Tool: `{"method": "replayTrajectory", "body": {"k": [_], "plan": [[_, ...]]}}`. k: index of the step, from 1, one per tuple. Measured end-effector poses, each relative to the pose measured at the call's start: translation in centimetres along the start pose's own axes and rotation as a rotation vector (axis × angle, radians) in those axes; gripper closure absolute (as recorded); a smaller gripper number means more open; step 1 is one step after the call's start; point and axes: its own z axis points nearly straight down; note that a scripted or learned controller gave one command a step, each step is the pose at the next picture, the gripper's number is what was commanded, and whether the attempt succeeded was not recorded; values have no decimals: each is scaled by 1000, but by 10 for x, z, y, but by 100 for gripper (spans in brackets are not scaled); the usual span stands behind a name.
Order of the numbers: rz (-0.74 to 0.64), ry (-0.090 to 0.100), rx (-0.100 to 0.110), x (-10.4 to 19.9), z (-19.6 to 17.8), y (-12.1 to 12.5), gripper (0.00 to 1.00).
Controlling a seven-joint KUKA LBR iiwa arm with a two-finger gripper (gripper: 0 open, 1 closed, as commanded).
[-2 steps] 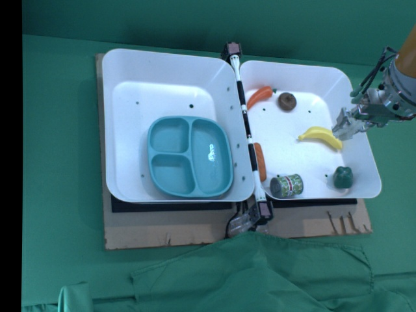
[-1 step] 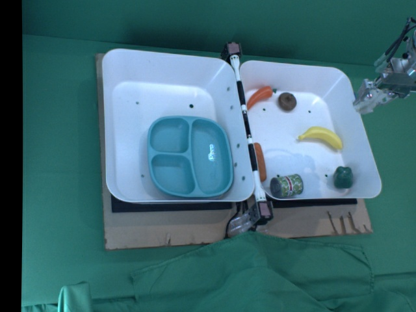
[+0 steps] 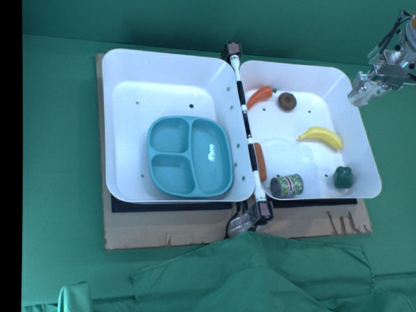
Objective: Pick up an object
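At the right bin's (image 3: 364, 174) upper right corner, just outside the rim, the pincer (image 3: 361, 91) hangs with nothing in it; whether it is open or closed I cannot tell. In that bin: banana (image 3: 321, 137), curved, long axis running upper left to lower right; carrot (image 3: 259, 95), slanted, tip lower left; sausage (image 3: 260, 161) lying along the divider; can (image 3: 287, 185) on its side; round brown donut (image 3: 287, 101); green pepper (image 3: 343, 177). Left bin (image 3: 123, 77) holds a teal three-section plate (image 3: 190, 156), glossy plastic. Bins sit on cardboard (image 3: 162, 236) over a green cloth worktop (image 3: 58, 142).
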Motion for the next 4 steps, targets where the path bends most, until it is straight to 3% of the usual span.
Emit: {"method": "replayTrajectory", "body": {"k": [1,2,3,4], "plan": [[-1,0,0,9,15,65,100],[-1,0,1,5,6,141,100],[-1,0,0,1,2,141,100],[0,2,3,1,15,105,100]]}}
